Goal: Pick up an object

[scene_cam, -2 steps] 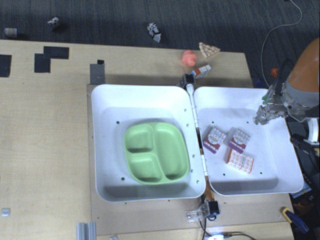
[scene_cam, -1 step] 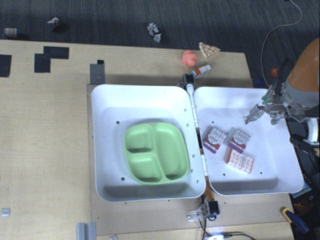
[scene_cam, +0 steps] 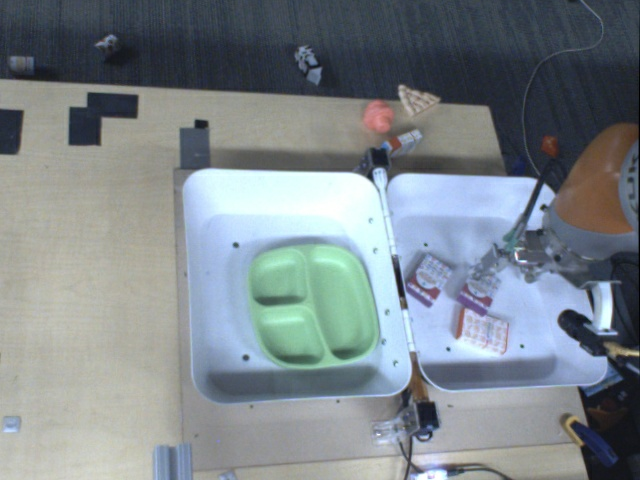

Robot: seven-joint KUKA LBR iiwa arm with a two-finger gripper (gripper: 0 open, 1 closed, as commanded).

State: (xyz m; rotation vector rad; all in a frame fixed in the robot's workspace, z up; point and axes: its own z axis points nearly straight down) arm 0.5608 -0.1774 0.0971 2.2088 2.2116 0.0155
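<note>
Apparently light and flat, the packet (scene_cam: 482, 332) lies loose in the right bin (scene_cam: 560, 363); pinching across its edges seems best. Whether the gripper (scene_cam: 492, 265) is open I cannot tell.

Grey arm (scene_cam: 590, 243), orange band (scene_cam: 600, 183), black cable (scene_cam: 530, 208)
</note>
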